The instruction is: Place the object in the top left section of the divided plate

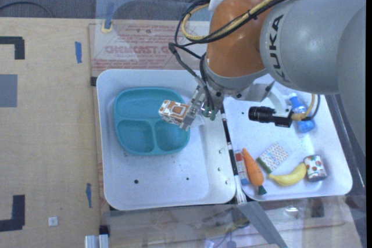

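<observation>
A teal divided plate [136,128] lies in the left white bin [157,189]. My gripper [185,115] hangs over the plate's right side, near the upper right rim, and is shut on a small box with an orange and white pattern [171,111]. The box sits between the fingers, above the ridge between the plate's top section and its lower right section. The plate's top left section lies to the left of the box.
The right bin [337,142] holds a carrot [252,168], a banana [289,176], a patterned white packet [274,155], a small red and white can [314,167] and a blue item [299,107]. A black cylinder [268,115] juts from the arm's wrist over that bin.
</observation>
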Action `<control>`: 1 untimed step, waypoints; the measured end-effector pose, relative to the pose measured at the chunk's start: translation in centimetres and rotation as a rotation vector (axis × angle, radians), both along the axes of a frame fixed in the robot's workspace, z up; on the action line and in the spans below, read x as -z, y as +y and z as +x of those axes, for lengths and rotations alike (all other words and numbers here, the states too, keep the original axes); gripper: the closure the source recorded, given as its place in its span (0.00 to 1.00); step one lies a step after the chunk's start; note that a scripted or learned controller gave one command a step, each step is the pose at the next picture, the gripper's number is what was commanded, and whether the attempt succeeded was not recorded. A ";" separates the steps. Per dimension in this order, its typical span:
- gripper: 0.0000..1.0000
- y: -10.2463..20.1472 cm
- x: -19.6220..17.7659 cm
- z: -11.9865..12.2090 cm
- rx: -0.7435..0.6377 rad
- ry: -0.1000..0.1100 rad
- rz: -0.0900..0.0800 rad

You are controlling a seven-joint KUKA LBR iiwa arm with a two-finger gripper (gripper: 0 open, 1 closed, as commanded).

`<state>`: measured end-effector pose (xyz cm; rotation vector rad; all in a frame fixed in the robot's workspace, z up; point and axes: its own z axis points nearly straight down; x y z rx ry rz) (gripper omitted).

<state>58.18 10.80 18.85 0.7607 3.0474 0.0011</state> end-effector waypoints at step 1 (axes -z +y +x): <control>1.00 2.8 -4.2 6.9 -0.093 -0.006 0.000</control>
